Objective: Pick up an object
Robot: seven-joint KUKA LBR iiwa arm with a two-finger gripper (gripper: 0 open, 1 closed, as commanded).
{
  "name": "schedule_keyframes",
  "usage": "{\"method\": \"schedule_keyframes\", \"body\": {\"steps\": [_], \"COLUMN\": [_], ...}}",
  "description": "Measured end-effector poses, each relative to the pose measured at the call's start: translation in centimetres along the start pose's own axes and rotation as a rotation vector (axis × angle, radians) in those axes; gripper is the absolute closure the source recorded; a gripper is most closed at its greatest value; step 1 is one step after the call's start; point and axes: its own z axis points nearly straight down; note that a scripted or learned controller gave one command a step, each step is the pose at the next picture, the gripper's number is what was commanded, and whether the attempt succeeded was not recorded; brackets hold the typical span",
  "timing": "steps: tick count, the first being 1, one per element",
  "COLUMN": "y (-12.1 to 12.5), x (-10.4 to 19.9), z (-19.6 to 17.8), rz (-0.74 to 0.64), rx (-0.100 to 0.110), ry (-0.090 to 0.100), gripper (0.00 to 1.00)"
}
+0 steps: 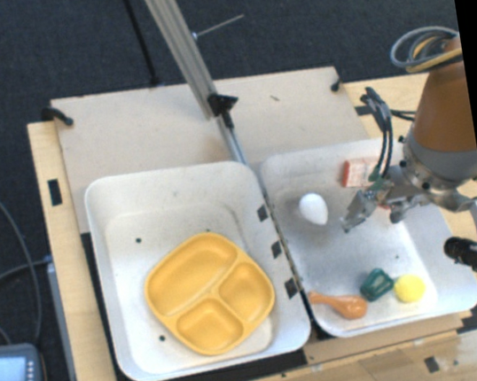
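1. Camera view: the claw point(360, 208) hangs low over the right bin point(426, 241); whether it is spread or closed I cannot tell.
2. The white egg point(313, 209) lies just beside it, toward the left bin point(113, 250), probably the nearest pick.
3. The green block point(376, 283), yellow ball point(409, 289) and orange spoon point(339, 303) sit near the front wall.

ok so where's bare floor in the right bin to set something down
Bare floor in the right bin lies mid-bin, between the white egg above and the orange spoon, green block and yellow ball along its near edge. The far right corner is crowded by the pincer and pink box.
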Motion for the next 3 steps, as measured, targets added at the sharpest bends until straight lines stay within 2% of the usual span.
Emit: {"method": "schedule_keyframes", "body": {"steps": [1,3], "y": [0.0,-0.2], "x": [0.0,0.6], "z": [0.0,11.5], "rz": [0.002,0.004], "rx": [-0.001,0.006], "ry": [0.000,-0.002], "gripper": [0.00,0.00]}}
